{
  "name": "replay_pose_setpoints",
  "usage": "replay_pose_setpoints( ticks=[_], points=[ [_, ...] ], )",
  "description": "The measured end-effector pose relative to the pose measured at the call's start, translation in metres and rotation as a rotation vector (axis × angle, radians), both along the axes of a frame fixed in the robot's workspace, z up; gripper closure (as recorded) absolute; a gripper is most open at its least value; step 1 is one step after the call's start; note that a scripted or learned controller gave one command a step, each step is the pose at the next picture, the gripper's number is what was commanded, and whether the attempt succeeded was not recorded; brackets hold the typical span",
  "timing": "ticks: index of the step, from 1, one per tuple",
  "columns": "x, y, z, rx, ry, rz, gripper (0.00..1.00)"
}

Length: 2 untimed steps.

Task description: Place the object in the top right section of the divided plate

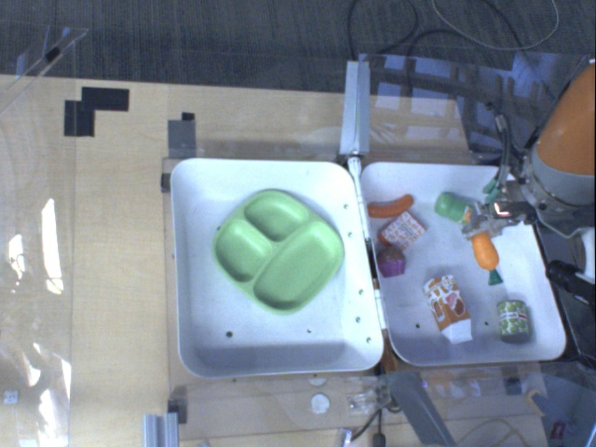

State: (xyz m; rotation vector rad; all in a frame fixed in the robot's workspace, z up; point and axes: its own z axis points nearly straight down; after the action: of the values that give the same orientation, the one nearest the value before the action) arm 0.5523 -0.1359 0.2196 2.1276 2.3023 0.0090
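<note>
A green divided plate (278, 249) lies in the left white bin (200, 343); its sections hold nothing. The grey arm with the orange band reaches in from the right. Its gripper (488, 218) hangs over the right bin (540, 343), just above an orange carrot with a green tip (485, 254) and right of a small green object (451, 206). The wrist hides how the gripper meets the carrot, and I cannot see anything held in it.
The right bin also holds a reddish sausage (390, 206), a small red-and-white packet (401, 230), a purple piece (391, 264), a juice carton (448, 305) and a green can (511, 318). A metal rail (354, 110) stands behind the gap between the bins.
</note>
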Motion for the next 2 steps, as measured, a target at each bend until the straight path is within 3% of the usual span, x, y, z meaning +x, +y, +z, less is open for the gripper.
replay_pose_setpoints(
  ticks=[1,2],
  points=[
    [0.037,0.059,-0.015,-0.001,0.004,0.130,1.00],
    [0.047,0.134,-0.035,-0.001,0.005,0.358,1.00]
  ],
)
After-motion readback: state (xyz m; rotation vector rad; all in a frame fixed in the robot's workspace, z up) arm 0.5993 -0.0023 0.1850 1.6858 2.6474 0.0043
